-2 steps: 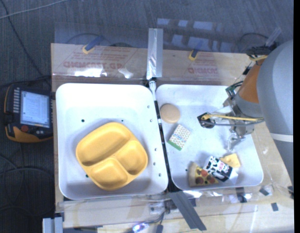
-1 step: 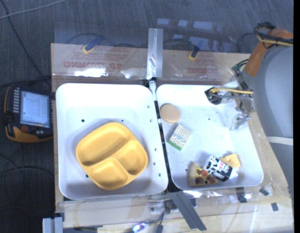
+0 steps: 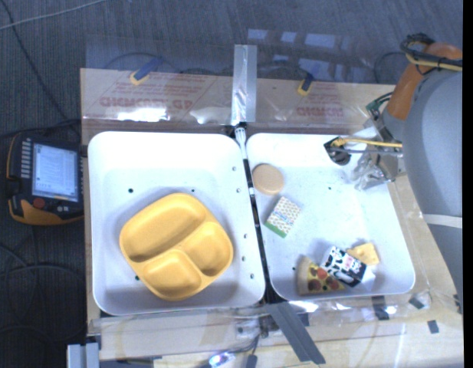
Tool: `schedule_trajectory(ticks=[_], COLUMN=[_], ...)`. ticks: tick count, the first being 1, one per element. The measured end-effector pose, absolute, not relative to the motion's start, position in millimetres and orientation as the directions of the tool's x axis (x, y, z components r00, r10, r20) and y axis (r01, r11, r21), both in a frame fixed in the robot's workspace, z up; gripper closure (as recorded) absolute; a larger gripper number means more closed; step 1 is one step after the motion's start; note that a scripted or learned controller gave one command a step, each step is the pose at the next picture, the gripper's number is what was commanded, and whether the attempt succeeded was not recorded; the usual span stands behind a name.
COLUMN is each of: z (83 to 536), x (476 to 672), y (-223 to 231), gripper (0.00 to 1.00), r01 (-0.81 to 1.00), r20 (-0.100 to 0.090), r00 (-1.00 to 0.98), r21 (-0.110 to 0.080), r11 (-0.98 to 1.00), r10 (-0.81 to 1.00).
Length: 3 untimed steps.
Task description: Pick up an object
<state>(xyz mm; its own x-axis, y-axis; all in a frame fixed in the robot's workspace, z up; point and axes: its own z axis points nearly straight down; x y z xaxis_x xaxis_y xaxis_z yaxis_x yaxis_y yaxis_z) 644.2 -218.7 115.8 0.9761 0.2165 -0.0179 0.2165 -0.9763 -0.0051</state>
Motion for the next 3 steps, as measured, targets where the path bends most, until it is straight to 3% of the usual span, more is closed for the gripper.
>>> schedule_trajectory(ticks=[1,2,3], z=[90.5,180.5,179.0], x=[600.2,650.8,636.7], y=[-163.6,-16.2,-61.9], gripper=[1.0,1.0,1.0], r01=[0.202,0.218,0.512], r20=[0.006,-0.008,-0.012], r00=[0.979,0.976,0.859], r21=[0.007,-0.002,-0.002], r11=[-0.979,-0.976,-0.859], r10=[0.202,0.218,0.512])
